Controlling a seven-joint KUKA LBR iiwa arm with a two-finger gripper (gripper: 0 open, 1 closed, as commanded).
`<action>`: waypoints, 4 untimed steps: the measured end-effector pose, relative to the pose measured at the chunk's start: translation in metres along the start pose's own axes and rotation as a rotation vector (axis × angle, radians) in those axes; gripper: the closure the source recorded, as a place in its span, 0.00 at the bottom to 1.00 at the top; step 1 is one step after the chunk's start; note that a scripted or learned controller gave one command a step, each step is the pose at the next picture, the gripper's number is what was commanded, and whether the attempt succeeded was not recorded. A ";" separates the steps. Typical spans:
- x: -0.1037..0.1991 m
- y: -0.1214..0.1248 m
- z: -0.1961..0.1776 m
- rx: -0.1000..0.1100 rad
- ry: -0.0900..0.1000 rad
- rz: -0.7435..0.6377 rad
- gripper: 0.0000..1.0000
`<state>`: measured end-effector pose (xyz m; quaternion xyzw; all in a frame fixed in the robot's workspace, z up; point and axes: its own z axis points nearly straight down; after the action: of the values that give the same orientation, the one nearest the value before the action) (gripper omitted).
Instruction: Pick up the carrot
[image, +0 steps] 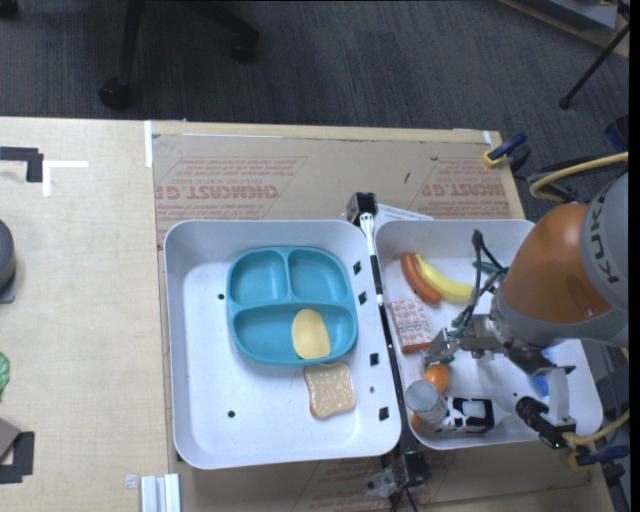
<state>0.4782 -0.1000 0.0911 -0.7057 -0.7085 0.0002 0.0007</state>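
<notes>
Broadly, the counter (80, 300) carries a sheet of printed cardboard (300, 180), and on it sit two shallow white bins side by side. The arm (560, 270), grey with its orange band, reaches in from the right over the right bin (500, 235).

Next in size, the left bin (200, 420) holds a teal divided plate (290, 300) with a pale yellow oval piece (311, 334) lying in its large lower compartment. A slice of toast (331, 389) lies just below the plate, touching or nearly touching its lower edge.

Within the right bin, a banana (445, 283) and a red sausage (421, 279) lie pressed together near the upper left. Below them is a small patterned packet (409, 323).

The gripper (447, 350) sits low at the left of this bin, and whether its fingers are spread or closed cannot be told. The carrot (436, 377) lies just beneath it, an orange nub near the bin's lower left wall, with a small grey can (423, 399) touching it from below.
</notes>
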 end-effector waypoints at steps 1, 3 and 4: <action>-0.001 0.001 -0.009 -0.002 0.000 0.007 1.00; 0.006 0.000 -0.001 0.000 0.000 -0.271 0.00; 0.005 0.002 -0.010 -0.005 -0.002 -0.265 1.00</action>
<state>0.4803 -0.0950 0.1011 -0.6059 -0.7955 -0.0010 -0.0017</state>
